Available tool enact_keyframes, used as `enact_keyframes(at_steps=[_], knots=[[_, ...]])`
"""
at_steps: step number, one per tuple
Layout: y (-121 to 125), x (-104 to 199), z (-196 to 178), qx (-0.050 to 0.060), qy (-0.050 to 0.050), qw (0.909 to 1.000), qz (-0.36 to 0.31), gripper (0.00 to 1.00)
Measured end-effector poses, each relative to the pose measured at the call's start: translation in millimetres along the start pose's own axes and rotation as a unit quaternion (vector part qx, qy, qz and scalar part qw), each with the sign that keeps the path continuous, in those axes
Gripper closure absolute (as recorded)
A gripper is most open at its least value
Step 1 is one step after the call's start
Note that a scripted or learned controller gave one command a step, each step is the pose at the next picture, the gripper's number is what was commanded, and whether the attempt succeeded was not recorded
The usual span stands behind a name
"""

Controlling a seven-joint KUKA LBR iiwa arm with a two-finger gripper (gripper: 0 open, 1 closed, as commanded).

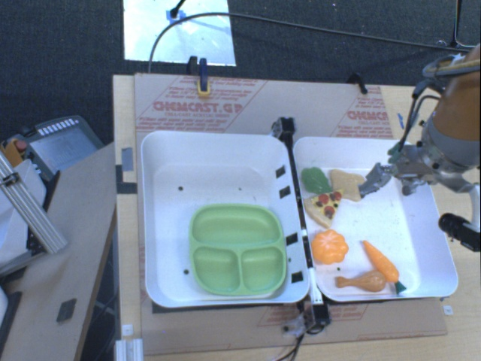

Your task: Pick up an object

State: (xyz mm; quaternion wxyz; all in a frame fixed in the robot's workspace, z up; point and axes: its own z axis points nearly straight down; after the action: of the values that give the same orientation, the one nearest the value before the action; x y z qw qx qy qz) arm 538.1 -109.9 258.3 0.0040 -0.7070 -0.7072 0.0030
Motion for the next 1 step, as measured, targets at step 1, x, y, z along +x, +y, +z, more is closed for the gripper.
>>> enact_keyframes(at_steps=[1], knots=[[2.0,0.3,-5.8,-0.006,-0.001,1.0000,-0.001,0.00]])
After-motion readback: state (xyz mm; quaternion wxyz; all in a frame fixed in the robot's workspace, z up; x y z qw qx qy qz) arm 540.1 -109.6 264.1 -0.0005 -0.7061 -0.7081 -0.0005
